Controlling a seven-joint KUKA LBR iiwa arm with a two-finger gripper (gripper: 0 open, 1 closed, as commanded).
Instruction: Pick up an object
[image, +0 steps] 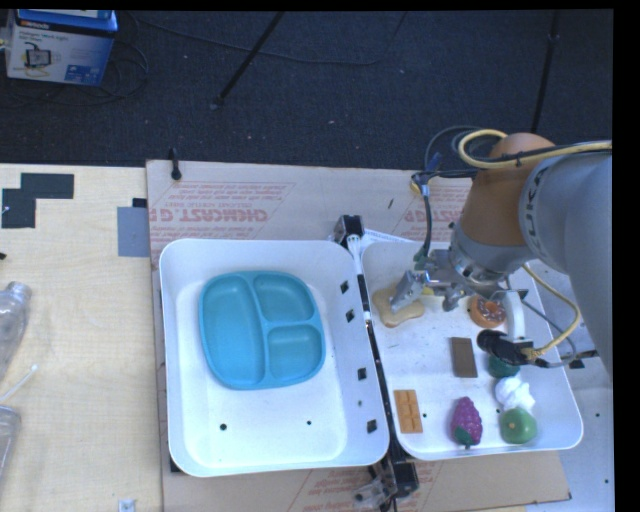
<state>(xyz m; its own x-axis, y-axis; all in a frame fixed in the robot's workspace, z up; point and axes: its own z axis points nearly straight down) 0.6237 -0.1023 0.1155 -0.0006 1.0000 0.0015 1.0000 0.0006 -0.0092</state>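
Observation:
My gripper (425, 293) is low in the right bin (570, 420), near its far left part. It sits right over the upper edge of a flat tan piece (398, 314) that lies by the bin's left wall. I cannot tell whether it touches that piece. Just to its right lies a round orange item (489, 311). Further forward in the same bin are a brown block (462, 356), an orange wafer (407, 410), a purple bunch of grapes (466, 421), a green fruit (518, 428) and a small white item (514, 391).
The left bin (190, 420) holds a blue divided plate (262, 329). A ridge (362, 330) separates the two bins. A clear plastic bottle (10, 320) lies on the bench at far left. The arm (540, 215) comes in over the right bin's far right corner.

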